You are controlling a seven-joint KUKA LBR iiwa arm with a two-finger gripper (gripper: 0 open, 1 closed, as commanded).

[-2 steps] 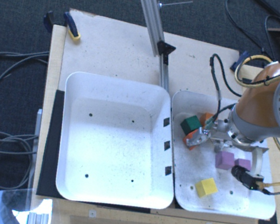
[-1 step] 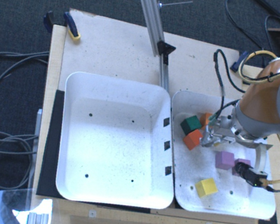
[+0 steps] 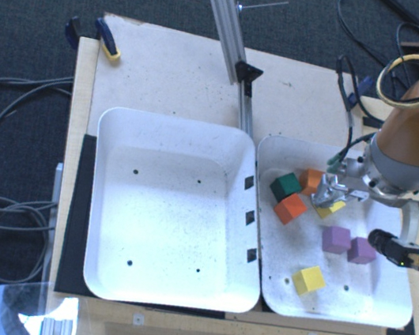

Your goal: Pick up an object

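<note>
1. Camera view: you're looking down on the tabletop (image 3: 172, 60) w/ two white bins side by side, left bin (image 3: 110, 185) and right bin (image 3: 376, 312).
2. Arm comes in from the right; the tool (image 3: 328, 193) sits low over the upper part of the right bin.
3. Tool state: can't tell whether it's wide or narrow, too small and blurred at the tip.
4. Just under the tool tip you see a small yellow block (image 3: 332, 207), touching or very near it; can't confirm it's gripped.
5. Beside the tool, to its left: orange block (image 3: 311, 178), green block (image 3: 286, 186), red-orange block (image 3: 291, 208), clustered close together.
6. Lower in the same bin: two purple blocks (image 3: 336, 239) and (image 3: 362, 250) near each other, and a second yellow block (image 3: 308, 280) toward the front.
</note>
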